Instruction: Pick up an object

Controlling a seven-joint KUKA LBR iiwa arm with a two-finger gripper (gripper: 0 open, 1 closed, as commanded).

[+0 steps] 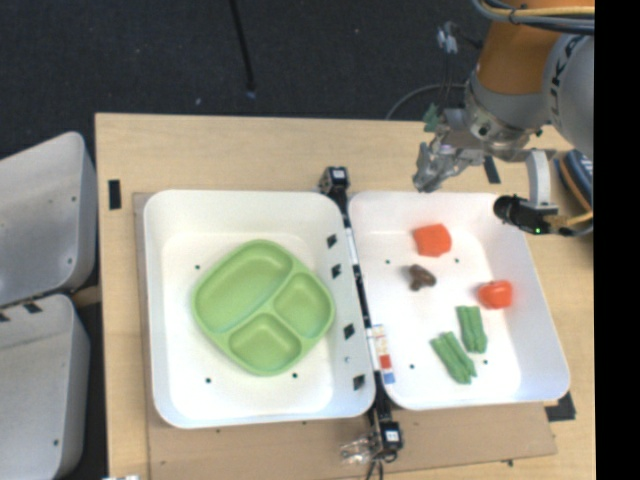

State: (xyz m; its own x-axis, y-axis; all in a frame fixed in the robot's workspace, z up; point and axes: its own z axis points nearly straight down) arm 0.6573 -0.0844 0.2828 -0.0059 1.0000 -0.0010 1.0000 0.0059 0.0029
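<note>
The right bin (520, 368) holds an orange-red block (432, 239), a small brown lump (420, 277), a red-orange piece (495, 293) and two green bean-like pieces (471, 328) (453, 357). My gripper (432, 175) hangs above the far edge of the right bin, up and slightly left of the orange-red block. Nothing shows between its fingers. The fingertips look close together, but I cannot make out their state.
The left bin (170, 368) holds a green three-compartment plate (262, 306). A black clip (333, 179) sits at the far end of the divider between the bins. The bench's wooden edge (250, 128) runs behind both bins.
</note>
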